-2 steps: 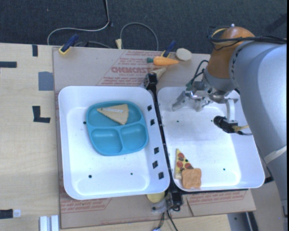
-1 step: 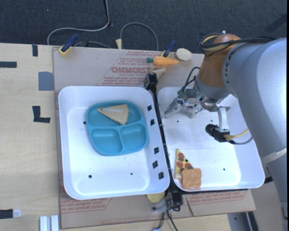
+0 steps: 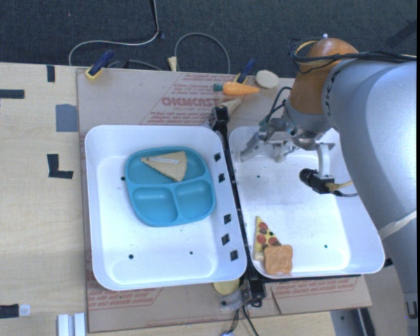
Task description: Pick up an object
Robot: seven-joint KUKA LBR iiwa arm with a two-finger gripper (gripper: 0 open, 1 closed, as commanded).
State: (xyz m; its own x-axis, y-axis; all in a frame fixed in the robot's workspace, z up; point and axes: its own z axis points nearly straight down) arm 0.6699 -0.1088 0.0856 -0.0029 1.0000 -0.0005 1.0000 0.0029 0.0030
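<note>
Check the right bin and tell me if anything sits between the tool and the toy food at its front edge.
Nothing visible does. The tool hangs over the back of the right bin, and the pizza slice and the orange piece beside it lie at the front left corner. Bare white floor separates them.

Both white bins (image 3: 98, 208) look like smooth, slightly glossy plastic. The blue divided plate (image 3: 169, 201) in the left one is matt plastic. The bench (image 3: 28, 229) shows pale wood grain
</note>
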